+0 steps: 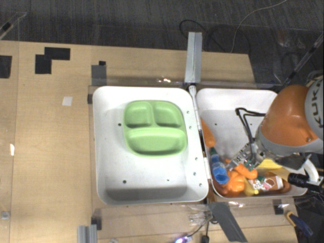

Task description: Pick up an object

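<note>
The right bin (228,108) holds a heap of small objects along its near side: a blue cup (219,173), orange pieces (234,183), a yellow item (271,164) and a brown bottle with a white label (272,183). An orange carrot-like piece (206,133) lies against the bin's left wall. My gripper (247,158) hangs low over the heap, right above the orange pieces, with the orange wrist band (287,118) behind it. The arm hides part of the heap.
The left bin (109,151) holds a green divided plate (154,126) in its upper middle. A black cable (246,116) loops across the right bin's far half. A metal post (193,57) stands between the bins at the back.
</note>
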Robot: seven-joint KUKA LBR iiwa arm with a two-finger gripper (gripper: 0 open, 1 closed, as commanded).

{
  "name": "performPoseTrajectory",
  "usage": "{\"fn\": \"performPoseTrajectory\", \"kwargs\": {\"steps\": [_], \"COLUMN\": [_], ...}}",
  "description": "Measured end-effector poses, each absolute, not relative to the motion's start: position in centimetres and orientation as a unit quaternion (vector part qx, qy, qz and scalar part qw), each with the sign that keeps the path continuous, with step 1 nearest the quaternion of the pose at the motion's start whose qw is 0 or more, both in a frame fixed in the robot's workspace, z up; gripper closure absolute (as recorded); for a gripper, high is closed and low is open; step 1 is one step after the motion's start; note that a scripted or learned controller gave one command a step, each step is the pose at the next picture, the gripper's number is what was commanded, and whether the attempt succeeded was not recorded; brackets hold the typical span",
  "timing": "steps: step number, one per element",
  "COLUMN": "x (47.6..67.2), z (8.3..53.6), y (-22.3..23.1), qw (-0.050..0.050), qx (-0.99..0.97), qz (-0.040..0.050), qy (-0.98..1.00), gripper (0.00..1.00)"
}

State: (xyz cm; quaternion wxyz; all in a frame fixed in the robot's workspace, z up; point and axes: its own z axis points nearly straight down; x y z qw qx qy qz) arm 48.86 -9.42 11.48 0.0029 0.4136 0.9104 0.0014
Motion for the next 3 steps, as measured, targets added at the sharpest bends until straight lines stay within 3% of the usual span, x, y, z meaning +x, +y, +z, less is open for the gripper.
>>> {"fn": "performPoseTrajectory", "kwargs": {"steps": [1,2,3], "x": [49.1,52.0,57.0], "z": [12.6,18.6,20.4], "y": [-9.4,-5.6,-6.5], "qw": [0.006,0.003,0.002], "qx": [0.413,0.442,0.581], "qz": [0.0029,0.0017,0.0015], "qy": [0.911,0.897,0.814], "gripper": [1.00,1.00,1.00]}}
